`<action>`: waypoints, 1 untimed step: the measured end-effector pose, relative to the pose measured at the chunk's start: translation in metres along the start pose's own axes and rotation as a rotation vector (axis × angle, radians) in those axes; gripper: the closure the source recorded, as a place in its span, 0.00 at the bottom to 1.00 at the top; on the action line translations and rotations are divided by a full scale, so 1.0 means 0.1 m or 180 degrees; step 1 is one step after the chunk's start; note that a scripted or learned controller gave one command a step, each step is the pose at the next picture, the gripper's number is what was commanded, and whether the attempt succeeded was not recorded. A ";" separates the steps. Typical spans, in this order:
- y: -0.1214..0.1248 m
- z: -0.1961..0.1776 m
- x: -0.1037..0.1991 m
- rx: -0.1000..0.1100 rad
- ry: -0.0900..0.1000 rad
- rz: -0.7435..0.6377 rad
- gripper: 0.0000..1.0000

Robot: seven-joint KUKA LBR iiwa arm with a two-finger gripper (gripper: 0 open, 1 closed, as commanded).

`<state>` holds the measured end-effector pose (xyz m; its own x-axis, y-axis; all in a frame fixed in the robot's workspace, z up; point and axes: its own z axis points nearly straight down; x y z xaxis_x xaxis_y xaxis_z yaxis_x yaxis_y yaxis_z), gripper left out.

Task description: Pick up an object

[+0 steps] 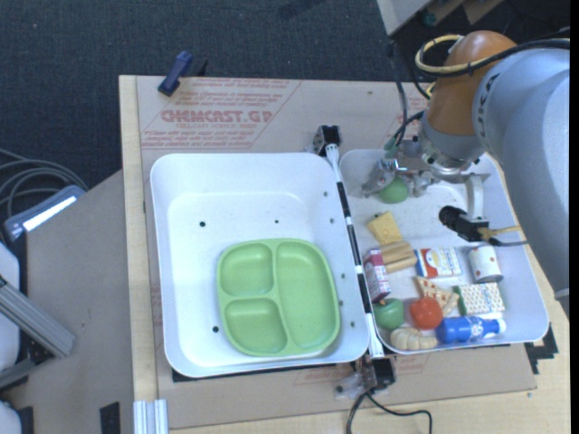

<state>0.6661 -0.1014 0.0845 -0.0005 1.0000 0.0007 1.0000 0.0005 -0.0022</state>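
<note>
bins (181,242): smooth glossy white plastic | divided plate (277,297) in left bin: matt green plastic | bench top (217,116) under bins: matt printed cardboard

One fixed camera looks down aslant, seemingly fairly near, on both bins (172,242).

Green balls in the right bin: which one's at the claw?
The green ball at the bin's far end, right under the claw. The other green ball sits at the near end, beside the red ball.

The brown board (217,111) under the bins reads "CHEMCAST GP" in red.
</note>
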 end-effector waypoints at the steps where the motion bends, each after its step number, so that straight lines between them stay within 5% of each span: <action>1: 0.01 -0.11 0.00 -0.0009 -0.0005 -0.0002 1.00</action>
<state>0.6671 -0.1014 0.0955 -0.0011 1.0000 -0.0008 1.0000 0.0011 0.0007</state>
